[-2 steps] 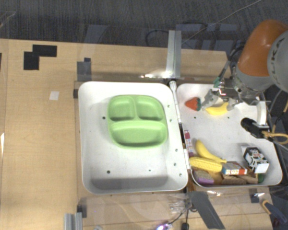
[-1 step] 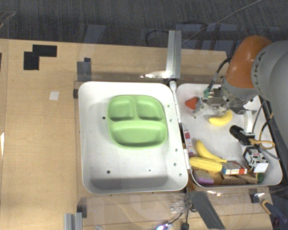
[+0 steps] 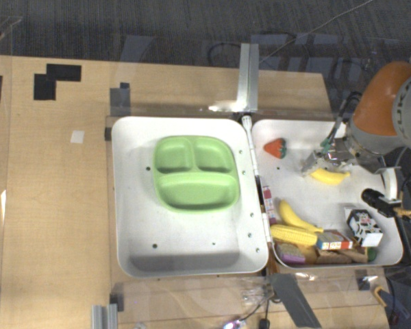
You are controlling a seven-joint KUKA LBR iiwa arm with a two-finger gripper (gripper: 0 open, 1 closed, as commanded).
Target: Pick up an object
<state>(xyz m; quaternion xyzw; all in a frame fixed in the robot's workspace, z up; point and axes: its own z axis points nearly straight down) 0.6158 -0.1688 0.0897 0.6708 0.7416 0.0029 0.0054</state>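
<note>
Light wood surface [image 3: 48,184], dark carpet behind. My fingers [image 3: 331,155] sat over the right bin [image 3: 294,132] near its far right corner, touching the small yellow banana [image 3: 329,177]; couldn't tell if clenched. Banana's long axis ran left-right, parallel to the far edge.

— What do we see beyond the bins?
— We see a pale wooden bench [image 3: 48,184] with black patches [image 3: 55,79], dark grey carpet [image 3: 157,12] behind it, and a cable [image 3: 342,9] trailing across.
</note>
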